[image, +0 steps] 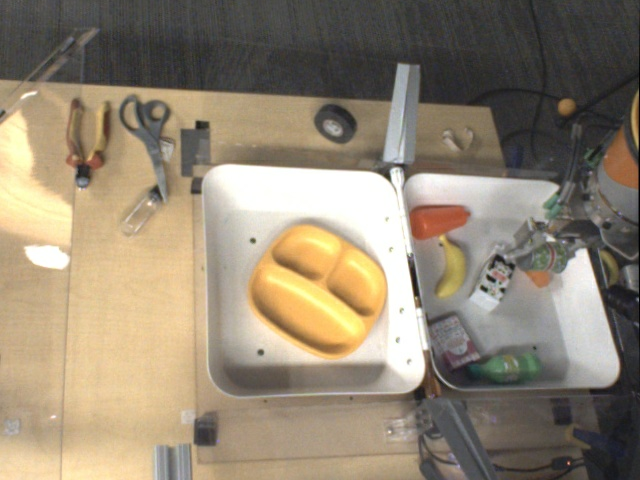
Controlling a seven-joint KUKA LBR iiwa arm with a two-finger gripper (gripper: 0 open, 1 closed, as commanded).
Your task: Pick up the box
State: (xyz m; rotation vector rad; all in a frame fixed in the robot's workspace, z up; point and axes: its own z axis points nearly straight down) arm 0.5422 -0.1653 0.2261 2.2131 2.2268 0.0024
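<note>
Gripper [522, 243] work comes first: from the camera view, the fingers reach in from the right over the right bin [590, 368], and their tips hang just above and to the right of the box [492, 278]. Whether they stand apart or together I cannot tell; the metal there is a tangle.

That small white box with dark print lies tilted on the bin floor, near the banana [451, 267] and touching nothing between the fingers that I can make out.

Trouble is easy to picture. A green-and-white item [548, 258] sits right under the wrist, so a descent might catch it instead. Because the box is tilted, the fingers could also skid off an edge and push it toward the banana.

Counting: two bins, one box, one banana, one red-orange vegetable [438, 220], one green bottle [503, 367], one pink packet [452, 336], one yellow moulded piece [318, 289] in the left bin [225, 268].
</note>
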